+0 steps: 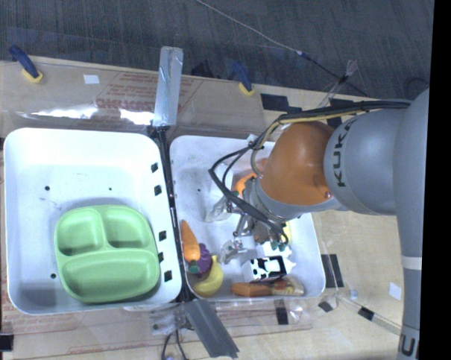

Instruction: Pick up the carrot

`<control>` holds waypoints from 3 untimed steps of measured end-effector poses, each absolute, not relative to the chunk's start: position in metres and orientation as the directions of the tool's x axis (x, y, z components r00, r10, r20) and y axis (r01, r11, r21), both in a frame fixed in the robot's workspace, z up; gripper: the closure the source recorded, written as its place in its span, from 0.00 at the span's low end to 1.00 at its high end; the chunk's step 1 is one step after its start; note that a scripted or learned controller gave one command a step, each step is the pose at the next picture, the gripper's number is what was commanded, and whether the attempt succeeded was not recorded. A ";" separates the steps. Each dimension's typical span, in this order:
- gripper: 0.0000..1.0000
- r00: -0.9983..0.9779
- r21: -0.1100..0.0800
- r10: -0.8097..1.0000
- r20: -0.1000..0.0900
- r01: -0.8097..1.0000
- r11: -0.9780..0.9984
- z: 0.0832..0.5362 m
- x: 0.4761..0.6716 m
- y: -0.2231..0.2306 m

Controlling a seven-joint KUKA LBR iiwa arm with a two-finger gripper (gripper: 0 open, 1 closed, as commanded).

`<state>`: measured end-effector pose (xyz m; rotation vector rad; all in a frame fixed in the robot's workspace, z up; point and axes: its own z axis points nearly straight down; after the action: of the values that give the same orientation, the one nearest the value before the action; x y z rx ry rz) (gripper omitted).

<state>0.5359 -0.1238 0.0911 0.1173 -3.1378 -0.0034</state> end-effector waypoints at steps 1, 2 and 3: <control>1.00 -0.997 0.000 -0.081 -0.002 -0.081 0.997 0.102 0.538 -0.124; 1.00 -0.999 -0.002 -0.038 -0.007 -0.038 0.999 0.157 0.611 -0.141; 0.00 -0.999 -0.001 -0.038 -0.003 -0.038 0.999 0.155 0.610 -0.141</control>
<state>0.6097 -0.1406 0.1549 0.0601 -3.1440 0.0011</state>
